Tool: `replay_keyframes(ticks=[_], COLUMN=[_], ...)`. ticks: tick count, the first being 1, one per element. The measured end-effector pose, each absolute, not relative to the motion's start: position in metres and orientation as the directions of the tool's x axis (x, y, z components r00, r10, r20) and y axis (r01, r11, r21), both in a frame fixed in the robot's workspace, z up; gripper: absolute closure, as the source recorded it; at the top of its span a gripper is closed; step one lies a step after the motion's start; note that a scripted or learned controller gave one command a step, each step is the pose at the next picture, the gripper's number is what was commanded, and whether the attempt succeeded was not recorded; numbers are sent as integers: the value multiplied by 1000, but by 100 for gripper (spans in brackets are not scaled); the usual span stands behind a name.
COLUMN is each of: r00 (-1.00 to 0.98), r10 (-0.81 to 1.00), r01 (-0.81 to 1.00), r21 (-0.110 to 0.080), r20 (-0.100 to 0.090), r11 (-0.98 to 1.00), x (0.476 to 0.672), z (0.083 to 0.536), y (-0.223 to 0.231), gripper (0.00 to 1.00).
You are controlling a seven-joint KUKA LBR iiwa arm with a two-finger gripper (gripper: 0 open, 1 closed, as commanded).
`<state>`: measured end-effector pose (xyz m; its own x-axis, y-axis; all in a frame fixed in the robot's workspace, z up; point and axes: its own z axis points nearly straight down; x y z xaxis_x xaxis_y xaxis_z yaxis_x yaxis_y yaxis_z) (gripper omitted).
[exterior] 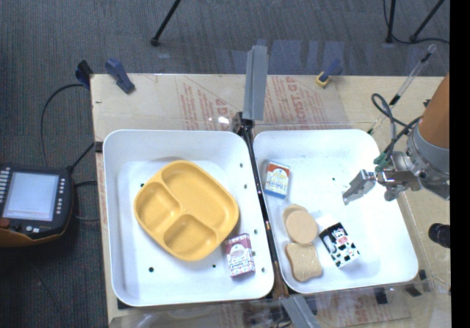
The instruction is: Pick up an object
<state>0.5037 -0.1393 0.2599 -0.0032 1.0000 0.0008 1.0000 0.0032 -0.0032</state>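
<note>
Tabletop carries two white bins side by side. Left bin has the yellow divided plate, biggest item here, three compartments, lying flat mid-bin. A small red carton lies just beside the plate's lower right edge.

Right bin is where I'm working. My claw hangs over its right half, above bare bin floor, nothing between the tips. Can't tell from this angle whether it's spread or pressed together.

Step, as I read it: approach, no target engaged yet. Nothing picked.

Candidates in the right bin, big to small:
- bread slice, tan, flat, near the front wall
- round cookie-like disc, tan, touching or just overlapping the bread's top edge
- black-and-white patterned carton, tilted, just right of the bread
- blue-and-white carton with red top, near the divider wall

Closest to me is the black-and-white carton, below and slightly left of the claw. Boxy, rigid, probably the easiest grip. The bread and disc are low and flat, so likely harder to pinch.

Next move calls for: shift toward the carton, align across its narrow sides, descend, close.
</note>
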Motion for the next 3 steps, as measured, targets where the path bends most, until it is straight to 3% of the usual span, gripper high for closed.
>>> replay_keyframes(ticks=[1, 2, 3], r00=[-81, -21, -14], r10=[997, 1000, 1000], r01=[997, 1000, 1000], r21=[-17, 4, -1], r20=[6, 0, 6], r11=[81, 21, 14], x=[473, 478, 476], z=[154, 90, 98], y=[-107, -141, -141], gripper=[0, 0, 100])
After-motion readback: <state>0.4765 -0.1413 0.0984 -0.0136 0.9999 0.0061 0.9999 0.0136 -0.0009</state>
